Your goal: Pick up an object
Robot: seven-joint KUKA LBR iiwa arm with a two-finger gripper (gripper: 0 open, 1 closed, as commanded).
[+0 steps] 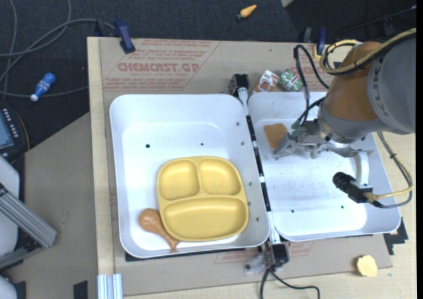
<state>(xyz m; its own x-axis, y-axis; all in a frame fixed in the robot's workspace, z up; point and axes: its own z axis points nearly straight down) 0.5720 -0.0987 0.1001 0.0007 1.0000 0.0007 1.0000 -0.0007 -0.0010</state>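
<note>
Glossy yellow three-compartment tray (201,198) in left bin (132,159); metal fingers (285,147), grip state unclear, beside flat tan square (274,134).

Left bin (125,159): yellow divided tray (200,198) fills lower centre, orange spoon-like piece (155,223) touching its lower-left edge; upper band open; right bin (330,221): arm (360,92) blocks upper part, brown piece (275,133) upper left; lower floor open.

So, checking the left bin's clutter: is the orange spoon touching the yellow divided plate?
Touching: the camera view shows the spoon's bowl tucked against the plate's lower-left rim, no gap.
</note>
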